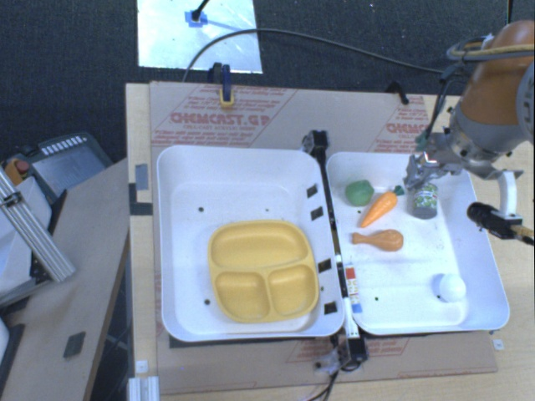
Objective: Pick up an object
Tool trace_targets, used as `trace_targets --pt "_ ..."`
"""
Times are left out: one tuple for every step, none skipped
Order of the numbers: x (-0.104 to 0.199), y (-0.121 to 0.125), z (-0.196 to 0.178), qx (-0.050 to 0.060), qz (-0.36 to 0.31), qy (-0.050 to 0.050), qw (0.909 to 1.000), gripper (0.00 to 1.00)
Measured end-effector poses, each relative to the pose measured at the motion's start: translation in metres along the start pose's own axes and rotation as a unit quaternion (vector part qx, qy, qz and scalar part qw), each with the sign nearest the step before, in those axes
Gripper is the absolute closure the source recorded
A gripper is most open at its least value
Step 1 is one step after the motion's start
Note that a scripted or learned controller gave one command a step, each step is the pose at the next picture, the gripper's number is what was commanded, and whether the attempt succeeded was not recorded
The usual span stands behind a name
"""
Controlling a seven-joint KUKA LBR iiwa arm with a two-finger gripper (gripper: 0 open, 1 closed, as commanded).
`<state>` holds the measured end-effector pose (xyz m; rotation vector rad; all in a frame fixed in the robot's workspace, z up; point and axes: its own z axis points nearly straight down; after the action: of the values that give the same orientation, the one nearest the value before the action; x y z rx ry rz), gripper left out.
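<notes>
The right bin holds a green round item, an orange carrot, a tan drumstick, a white ball and a small grey jar with speckled contents. My gripper hangs at the back of this bin, right above the jar's top and touching or nearly touching it. The arm's wrist hides the gripper's upper part.
A yellow divided plate lies in the left bin. A black divider strip runs between the bins. The drumstick and the ball lie apart from the other items toward the front of the right bin.
</notes>
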<state>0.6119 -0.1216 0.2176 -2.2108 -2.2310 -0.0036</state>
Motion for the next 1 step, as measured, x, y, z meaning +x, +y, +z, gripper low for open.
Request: trace_targets --pt "0.0519 -0.0002 -0.0120 -0.001 0.000 0.000 1.0000 1.00"
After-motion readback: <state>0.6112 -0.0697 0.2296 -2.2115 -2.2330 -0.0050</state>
